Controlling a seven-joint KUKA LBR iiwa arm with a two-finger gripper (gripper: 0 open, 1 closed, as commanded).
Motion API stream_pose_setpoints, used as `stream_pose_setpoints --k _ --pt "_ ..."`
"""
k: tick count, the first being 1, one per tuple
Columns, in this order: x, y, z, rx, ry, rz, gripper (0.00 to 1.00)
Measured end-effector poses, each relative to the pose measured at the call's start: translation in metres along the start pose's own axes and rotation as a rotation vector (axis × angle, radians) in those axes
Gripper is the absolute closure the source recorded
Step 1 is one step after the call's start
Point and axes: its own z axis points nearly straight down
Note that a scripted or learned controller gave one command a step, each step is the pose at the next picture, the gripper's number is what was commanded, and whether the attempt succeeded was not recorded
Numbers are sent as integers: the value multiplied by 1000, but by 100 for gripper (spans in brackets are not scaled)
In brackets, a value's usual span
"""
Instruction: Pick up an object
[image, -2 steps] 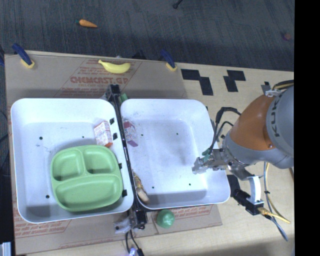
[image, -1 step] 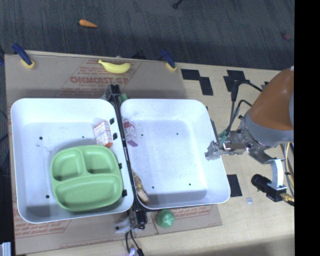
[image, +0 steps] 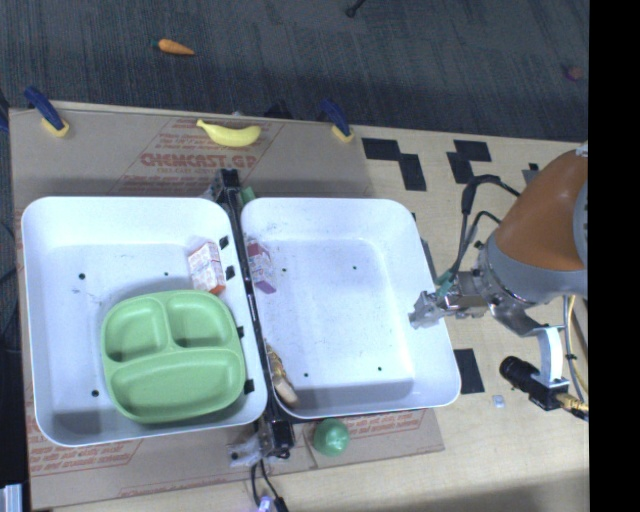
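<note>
Looking down from the one camera, you see two white bins side by side on the cardboard-covered bench. In the left bin (image: 60, 300) a green divided tray (image: 172, 354) lies flat toward the near side, and a small red-and-white carton (image: 205, 266) sits just beyond it, close to the wall shared with the other bin. In the right bin (image: 400, 300) a small packet with red and purple print (image: 260, 264) leans against that same shared wall, and a tan object (image: 281, 382) lies in the near left corner; you cannot make out what it is.

Your arm (image: 540, 225) comes in from the right, its orange band over the bench beside the right bin. The gripper (image: 428, 310) sits at the right bin's right rim, pointing leftward. Nothing shows between its tips, and at this size you cannot tell how far apart they stand.

Outside the bins, a yellow banana (image: 230, 131) lies on the cardboard beyond them, a green ball (image: 331, 436) rests just past the right bin's near edge, blue clamps (image: 46, 111) grip the cardboard's far edge, and a small orange piece (image: 176, 46) lies on the floor
</note>
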Motion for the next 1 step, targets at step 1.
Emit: stream_pose_setpoints --k 1 --pt "-1 1 -22 -6 -2 0 100"
